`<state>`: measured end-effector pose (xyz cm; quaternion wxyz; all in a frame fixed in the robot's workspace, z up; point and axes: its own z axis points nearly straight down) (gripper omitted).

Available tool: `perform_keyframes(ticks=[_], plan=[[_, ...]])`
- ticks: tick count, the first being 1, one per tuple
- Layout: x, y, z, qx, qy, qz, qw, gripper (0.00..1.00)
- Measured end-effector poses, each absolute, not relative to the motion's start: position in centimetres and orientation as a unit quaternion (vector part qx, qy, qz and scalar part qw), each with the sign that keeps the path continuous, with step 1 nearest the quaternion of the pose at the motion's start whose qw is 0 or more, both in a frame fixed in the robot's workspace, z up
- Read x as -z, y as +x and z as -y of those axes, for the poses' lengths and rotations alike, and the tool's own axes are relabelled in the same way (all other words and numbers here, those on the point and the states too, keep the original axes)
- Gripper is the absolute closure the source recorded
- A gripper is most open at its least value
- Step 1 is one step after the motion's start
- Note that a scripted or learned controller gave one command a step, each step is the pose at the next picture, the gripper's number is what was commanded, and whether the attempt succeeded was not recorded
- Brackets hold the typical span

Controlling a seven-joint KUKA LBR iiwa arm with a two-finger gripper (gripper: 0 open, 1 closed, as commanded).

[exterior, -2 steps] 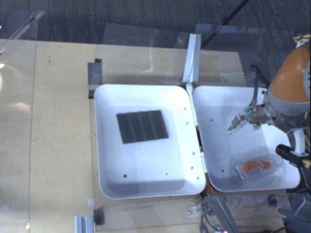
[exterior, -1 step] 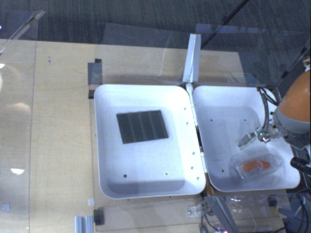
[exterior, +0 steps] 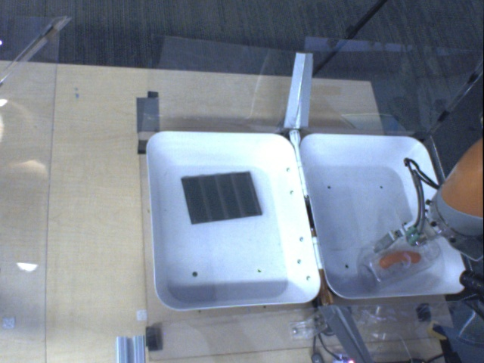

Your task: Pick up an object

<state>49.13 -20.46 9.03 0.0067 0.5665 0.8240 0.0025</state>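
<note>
A small orange object (exterior: 396, 261) lies near the front right corner of the right bin (exterior: 344, 165), inside a translucent, clear-looking shape. My gripper (exterior: 404, 242) is down low in that bin, right over and against the orange object. The grey arm with its orange band (exterior: 463, 187) comes in from the right edge above it. A dark ribbed rectangular pad (exterior: 221, 197) lies flat in the left bin (exterior: 227, 290), far from the gripper.
The two bins meet at a central rim (exterior: 304, 203) with a metal post (exterior: 298, 100) behind it. Black cables (exterior: 418, 174) loop beside the wrist. Wooden bench surface (exterior: 83, 203) spreads to the left.
</note>
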Motion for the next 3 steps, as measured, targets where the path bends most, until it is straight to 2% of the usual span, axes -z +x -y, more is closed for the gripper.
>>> perform_keyframes(ticks=[1,2,3], plan=[[-10.3,49.5,20.4,-0.0046,0.566,-0.824,0.010,1.00],[-11.4,49.8,20.3,-0.0059,0.565,-0.825,0.013,1.00],[-11.4,49.8,20.3,-0.0058,0.565,-0.825,0.013,0.00]])
